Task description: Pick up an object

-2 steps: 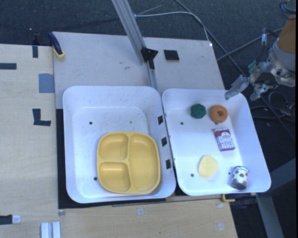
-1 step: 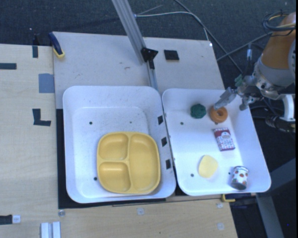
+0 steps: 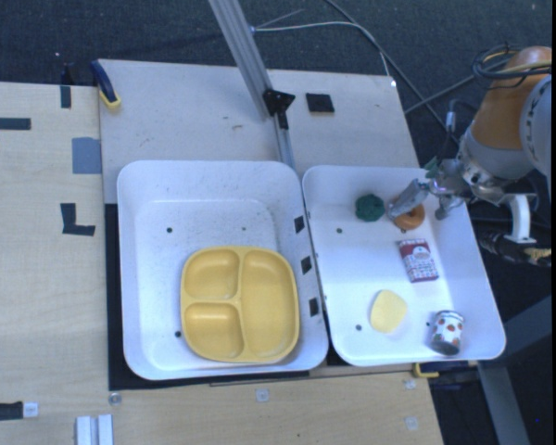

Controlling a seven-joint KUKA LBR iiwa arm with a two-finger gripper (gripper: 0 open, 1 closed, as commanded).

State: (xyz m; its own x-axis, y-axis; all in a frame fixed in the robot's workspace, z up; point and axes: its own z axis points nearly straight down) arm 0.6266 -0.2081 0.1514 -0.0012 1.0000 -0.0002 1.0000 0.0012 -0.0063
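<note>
Orange object [image 3: 409, 217] sits roundish under hand [image 3: 413, 199], no clear long axis.

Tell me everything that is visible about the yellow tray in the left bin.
The yellow tray is a rounded rectangle, smooth and matte like plastic, divided by raised ridges into three compartments: two smaller ones on its left side and one long one on its right. It lies flat, open side up, slightly rotated, on the floor of the left bin, near that bin's front right corner. Nothing lies in it, and the gripper is not touching it.
</note>
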